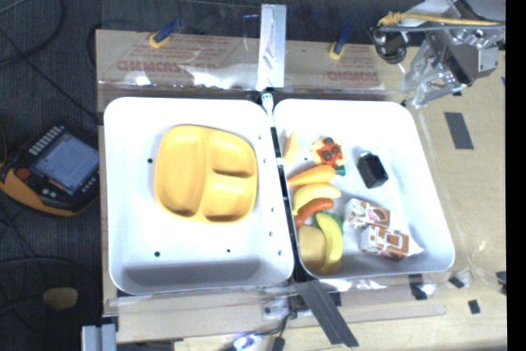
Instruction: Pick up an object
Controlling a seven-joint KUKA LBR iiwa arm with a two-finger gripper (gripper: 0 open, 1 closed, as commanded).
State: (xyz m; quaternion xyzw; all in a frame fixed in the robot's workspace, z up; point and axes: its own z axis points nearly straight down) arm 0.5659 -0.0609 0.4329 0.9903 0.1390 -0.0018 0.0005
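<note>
Left bin (131, 259): one yellow compartmented tray (205, 173), lying flat near centre. Right bin (419, 177): toy food heaped along left wall, comprising banana (331, 238), red sausage-like piece (311, 210), yellow-orange curved pieces (311, 175) and small red-and-green item (329, 149). Black block (371, 168) apart, toward upper right. Two patterned cartons (378, 230) touching each other, near lower right corner. Gripper (423, 82) raised at top right, outside bins, above bench just beyond right bin's far corner; nothing seen between fingers. Open or closed: cannot tell, mechanism too cluttered. Handheld pendant (57, 168) on floor at left.
</note>
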